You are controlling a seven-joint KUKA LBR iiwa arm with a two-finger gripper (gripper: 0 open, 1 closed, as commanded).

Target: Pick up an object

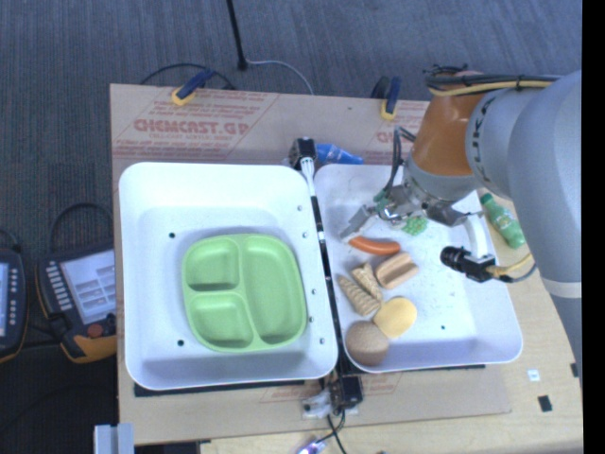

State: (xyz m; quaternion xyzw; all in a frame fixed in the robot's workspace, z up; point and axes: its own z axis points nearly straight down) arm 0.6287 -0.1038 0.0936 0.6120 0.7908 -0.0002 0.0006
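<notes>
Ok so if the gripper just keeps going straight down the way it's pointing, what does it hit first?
Probably the bare floor of the right bin just above the orange carrot. The gripper points down and to the view's left over that spot; if it is lower than it looks, the carrot could come first. Depth is hard to judge.

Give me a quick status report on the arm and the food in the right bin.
End effector low over right bin, nothing visibly held. Carrot just below it, untouched. Hot dog, yellow piece, brown round piece clustered nearby.

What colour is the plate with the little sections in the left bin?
Light green; the divided plate shows best in the camera view.
</notes>
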